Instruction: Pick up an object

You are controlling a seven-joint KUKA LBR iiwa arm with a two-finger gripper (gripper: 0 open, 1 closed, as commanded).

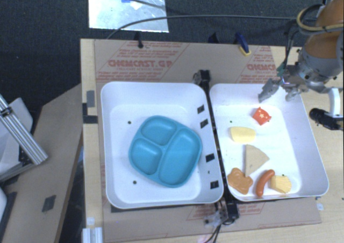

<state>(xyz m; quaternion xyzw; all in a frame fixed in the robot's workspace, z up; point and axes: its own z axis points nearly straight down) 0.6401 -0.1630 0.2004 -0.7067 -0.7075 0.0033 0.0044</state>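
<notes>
While hanging over the far right part of the right shallow white plastic bin (pixel 312 145), two-finger metal gripper (pixel 279 90) looks spread, w/ nothing between the fingers; one dark finger (pixel 266 91) points down-left, the other sits just right of it under the grey wrist.

Nearest candidate: small red blocky toy piece (pixel 262 115), lying on the bin floor just near and a bit left of the fingertips, apart from them, not touched. No clear long axis on it, roughly squarish, so approach angle prob. matters little.

Next along, nearer still: pale yellow oblong foam piece (pixel 242 134), long axis running left-right. Then tan wedge-shaped slice (pixel 255 158), orange lumpy toy piece (pixel 239 180), orange-red sausage-shaped toy (pixel 264 181) tilted w/ its far end to the right, and yellow cheese-like chunk (pixel 280 184) at the near edge, touching or almost touching the sausage.

Left white bin (pixel 115 102) carries a blue plastic divided tray (pixel 165 150), well apart from the tool.

Judged step: pre-grasp, nothing lifted yet. Coming move prob. a short drop toward the near-left onto the red piece
</notes>
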